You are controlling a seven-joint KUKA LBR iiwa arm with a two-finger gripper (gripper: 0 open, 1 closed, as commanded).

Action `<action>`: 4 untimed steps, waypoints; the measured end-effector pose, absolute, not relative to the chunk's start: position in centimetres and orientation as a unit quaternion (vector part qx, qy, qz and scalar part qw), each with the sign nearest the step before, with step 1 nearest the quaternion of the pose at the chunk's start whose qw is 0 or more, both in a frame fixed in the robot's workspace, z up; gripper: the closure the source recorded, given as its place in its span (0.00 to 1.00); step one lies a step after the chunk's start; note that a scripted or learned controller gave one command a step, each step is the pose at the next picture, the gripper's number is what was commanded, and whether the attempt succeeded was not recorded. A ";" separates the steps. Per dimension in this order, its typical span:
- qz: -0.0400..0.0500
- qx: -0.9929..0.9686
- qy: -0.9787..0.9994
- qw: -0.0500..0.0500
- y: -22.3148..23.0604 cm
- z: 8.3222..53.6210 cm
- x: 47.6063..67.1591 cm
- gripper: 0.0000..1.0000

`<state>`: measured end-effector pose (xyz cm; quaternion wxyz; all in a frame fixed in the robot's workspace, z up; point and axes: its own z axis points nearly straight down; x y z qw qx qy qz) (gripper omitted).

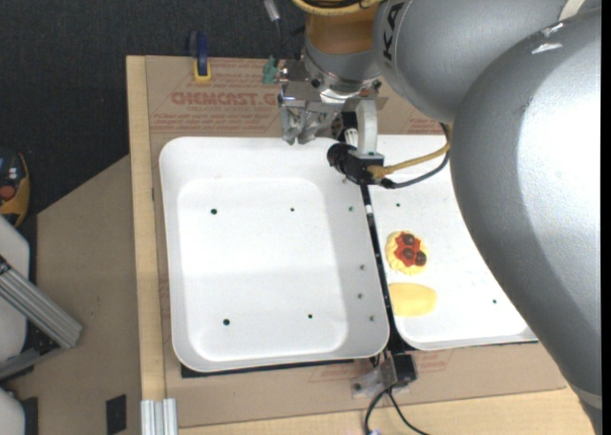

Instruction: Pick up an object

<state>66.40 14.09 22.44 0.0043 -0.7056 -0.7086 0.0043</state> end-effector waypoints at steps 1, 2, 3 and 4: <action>-0.005 -0.704 -0.710 -0.001 21.6 30.1 66.6 1.00; -0.004 -0.706 -0.708 -0.002 20.8 35.7 66.7 1.00; 0.005 -0.706 -0.708 0.004 22.5 24.7 66.4 1.00; -0.004 -0.707 -0.707 -0.002 22.4 31.4 66.7 1.00</action>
